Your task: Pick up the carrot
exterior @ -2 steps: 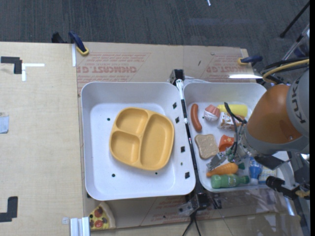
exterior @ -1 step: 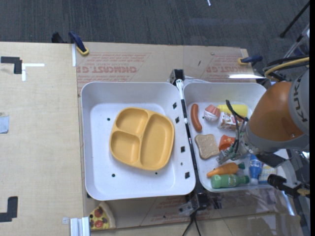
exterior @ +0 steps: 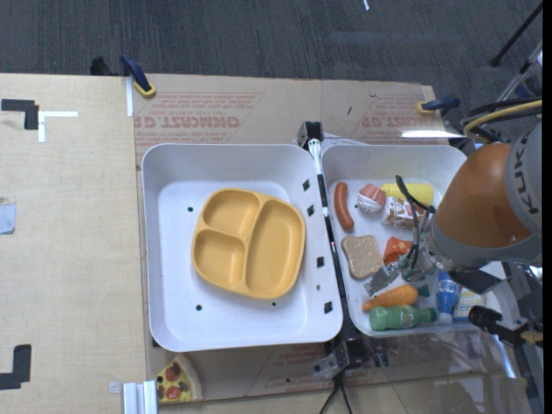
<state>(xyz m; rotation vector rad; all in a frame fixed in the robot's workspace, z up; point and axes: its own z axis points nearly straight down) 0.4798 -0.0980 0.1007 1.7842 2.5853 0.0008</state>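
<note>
The gripper (exterior: 405, 270) hangs low in the right bin (exterior: 345, 166), and its dark tips are down among the toy food. The view is too small and crowded to tell how the jaws stand, or whether anything is caught in them. Nothing can be seen lifted.

The carrot (exterior: 392, 297) lies just below the tips — orange, on its side, very near them and maybe touching. It rests on the bin floor, right above the green bottle (exterior: 402, 318). The slice of bread (exterior: 362, 254) sits just to its upper left, and a red piece (exterior: 395, 248) sits close by the tips. The hot dog (exterior: 344, 206) is farther up the bin.

The left bin (exterior: 164, 257) has the yellow divided plate (exterior: 248, 242) in it, well apart from all this.

This looks like the reaching step — the carrot is not picked up yet. The next move likely needs the tips to go a bit lower in the view, sit on both sides of the carrot, squeeze, and then lift straight up without dragging the bread or bottle.
</note>
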